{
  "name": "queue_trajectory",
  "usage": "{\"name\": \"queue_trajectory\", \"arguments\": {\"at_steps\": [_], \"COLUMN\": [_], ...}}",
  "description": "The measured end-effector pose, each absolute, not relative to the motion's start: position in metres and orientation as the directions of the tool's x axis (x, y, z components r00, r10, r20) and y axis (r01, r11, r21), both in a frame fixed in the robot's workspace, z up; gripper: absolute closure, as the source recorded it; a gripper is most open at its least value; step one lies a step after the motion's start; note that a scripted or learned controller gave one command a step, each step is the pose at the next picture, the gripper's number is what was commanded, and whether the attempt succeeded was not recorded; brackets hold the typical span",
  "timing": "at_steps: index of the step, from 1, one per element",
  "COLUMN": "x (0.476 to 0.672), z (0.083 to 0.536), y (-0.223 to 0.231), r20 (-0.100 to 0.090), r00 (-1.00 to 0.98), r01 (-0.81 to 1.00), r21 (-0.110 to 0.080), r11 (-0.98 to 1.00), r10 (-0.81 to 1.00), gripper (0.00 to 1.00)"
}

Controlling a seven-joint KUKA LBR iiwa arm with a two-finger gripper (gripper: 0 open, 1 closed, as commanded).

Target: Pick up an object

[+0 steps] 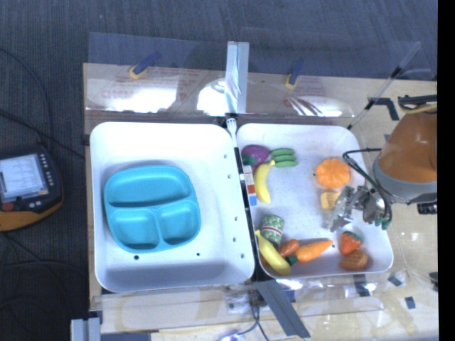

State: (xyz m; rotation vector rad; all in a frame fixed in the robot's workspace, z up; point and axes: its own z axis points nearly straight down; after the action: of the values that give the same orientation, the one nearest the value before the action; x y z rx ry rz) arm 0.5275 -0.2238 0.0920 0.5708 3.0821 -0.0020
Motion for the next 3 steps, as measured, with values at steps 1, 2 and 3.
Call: {"name": "queue_trajectory", "arguments": {"at_steps": [1, 2, 3], "x": [0.495, 0.491, 0.491], "z": [0.093, 0.093, 0.093], "y": [-0.224, -0.203, -0.165], "r20": [-0.025, -0.027, -0.025], "r00": [-0.923, -0.918, -0.898], "r01": [0.383, 0.396, 0.439], "r21": [0.001, -0.002, 0.0], "r11": [0.924, 0.918, 0.899], "r10": [0.383, 0.396, 0.438], "gripper": [1.0, 1.0, 1.0]}}
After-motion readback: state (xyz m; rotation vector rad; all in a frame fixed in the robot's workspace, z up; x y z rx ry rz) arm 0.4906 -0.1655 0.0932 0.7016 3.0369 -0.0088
